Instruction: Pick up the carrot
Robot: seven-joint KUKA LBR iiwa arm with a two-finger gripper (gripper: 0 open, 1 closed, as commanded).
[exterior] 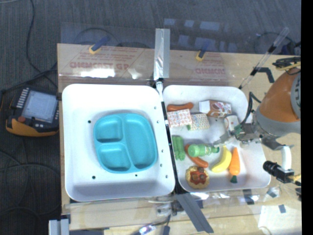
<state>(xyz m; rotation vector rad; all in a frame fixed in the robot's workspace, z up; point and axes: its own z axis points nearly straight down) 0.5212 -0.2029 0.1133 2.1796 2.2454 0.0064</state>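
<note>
The carrot (235, 162) is orange with a small green top pointing toward the bin's front edge. It lies near the front right of the right bin (254, 182), right beside a yellow banana (221, 161). My gripper (231, 131) hangs over the right side of that bin, just behind the carrot and a little above it. Nothing is visibly held in it. The grey arm with its orange band (283, 99) comes in from the right.
The right bin also holds a green bottle (202, 150), a green vegetable (178, 147), a red-orange piece (198, 161), a round burger-like toy (197, 176), a sausage (180, 106) and small boxes (199, 121). A blue divided plate (124, 141) sits in the left bin (78, 102).
</note>
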